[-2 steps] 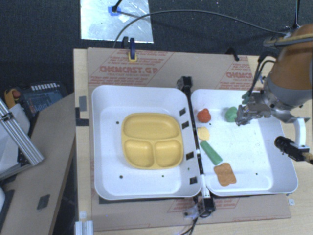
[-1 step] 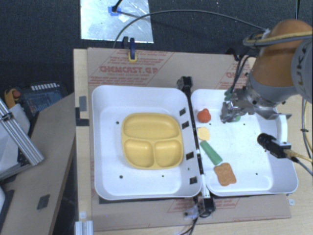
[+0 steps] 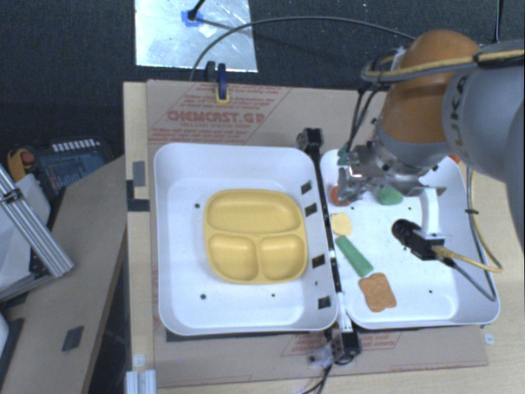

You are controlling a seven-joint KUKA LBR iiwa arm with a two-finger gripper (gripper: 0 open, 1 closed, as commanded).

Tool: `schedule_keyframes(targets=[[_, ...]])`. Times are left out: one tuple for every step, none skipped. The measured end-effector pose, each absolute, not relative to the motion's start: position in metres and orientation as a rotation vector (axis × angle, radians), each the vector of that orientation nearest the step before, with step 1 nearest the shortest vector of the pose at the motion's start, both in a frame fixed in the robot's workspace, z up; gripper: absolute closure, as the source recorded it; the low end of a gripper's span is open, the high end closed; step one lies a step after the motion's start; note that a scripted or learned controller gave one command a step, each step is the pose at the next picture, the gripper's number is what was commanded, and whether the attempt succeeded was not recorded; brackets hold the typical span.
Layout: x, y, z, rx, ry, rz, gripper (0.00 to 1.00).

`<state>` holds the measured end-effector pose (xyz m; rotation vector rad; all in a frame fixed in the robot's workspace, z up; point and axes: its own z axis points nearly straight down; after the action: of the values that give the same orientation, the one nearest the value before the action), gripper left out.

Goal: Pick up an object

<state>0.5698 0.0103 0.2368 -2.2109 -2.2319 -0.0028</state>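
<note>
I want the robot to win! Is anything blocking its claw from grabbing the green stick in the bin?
Nothing visible blocks it. The gripper sits over the far left part of the right bin, and the green stick lies nearer the camera with bare white floor around it. A small yellow piece lies between them, flat on the floor.

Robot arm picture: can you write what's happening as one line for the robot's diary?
arm: over right bin | gripper: low, near orange piece | holding: nothing seen | yellow tray: in left bin | green stick: right bin
</note>
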Motion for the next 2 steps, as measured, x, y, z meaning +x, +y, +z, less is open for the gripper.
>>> schedule_keyframes(targets=[[0.585,0.060,0.242,-2.211,-2.233,-0.006,1.00],[0.585,0.106,0.233,-2.212,-2.231,-0.003,1.00]])
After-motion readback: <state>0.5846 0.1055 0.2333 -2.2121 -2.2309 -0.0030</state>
